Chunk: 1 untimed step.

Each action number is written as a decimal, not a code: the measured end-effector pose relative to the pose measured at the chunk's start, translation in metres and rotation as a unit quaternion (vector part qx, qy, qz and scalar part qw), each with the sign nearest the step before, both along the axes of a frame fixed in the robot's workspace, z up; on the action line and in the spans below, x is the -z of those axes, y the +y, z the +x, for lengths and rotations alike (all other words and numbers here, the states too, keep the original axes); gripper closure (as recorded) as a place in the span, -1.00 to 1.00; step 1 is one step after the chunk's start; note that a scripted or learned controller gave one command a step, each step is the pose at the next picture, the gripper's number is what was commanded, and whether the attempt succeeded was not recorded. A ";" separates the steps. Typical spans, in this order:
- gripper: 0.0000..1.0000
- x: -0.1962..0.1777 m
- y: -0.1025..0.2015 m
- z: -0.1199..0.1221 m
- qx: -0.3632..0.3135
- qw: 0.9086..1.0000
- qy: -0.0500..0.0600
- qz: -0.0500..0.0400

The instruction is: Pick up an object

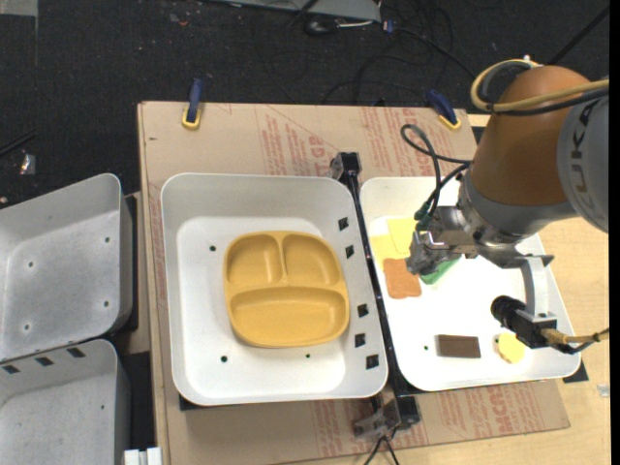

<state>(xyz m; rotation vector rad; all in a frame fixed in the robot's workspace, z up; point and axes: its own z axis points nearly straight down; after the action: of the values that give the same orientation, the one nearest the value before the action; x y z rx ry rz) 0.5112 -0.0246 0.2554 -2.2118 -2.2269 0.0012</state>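
– Bins: how many?
– Two, side by side: left bin (184,260) and right bin (484,303).
– Things in them?
– One plate (287,289) in the left bin, yellow, with three compartments, lying flat. The right bin has a yellow sheet (392,238) (one piece or two, I cannot tell), one orange piece (401,279), one green piece (443,268), one brown block (457,346) and one small yellow lump (510,349).
– One gripper?
– One gripper (429,258), low over the right bin's left side. How far open it is, I cannot tell; the wrist hides it.
– Holding anything?
– Not that I can see. The green piece shows at its lower right edge, partly covered. The orange piece lies just beside it, to the left, and the yellow sheet above that. The block and the lump lie well apart from it, near the front wall.
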 end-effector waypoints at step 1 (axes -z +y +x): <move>1.00 0.009 0.043 -0.006 0.000 1.000 -0.001 0.000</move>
<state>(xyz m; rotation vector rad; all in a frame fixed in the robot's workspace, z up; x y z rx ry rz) 0.5048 0.0184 0.2466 -2.2120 -2.2279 0.0002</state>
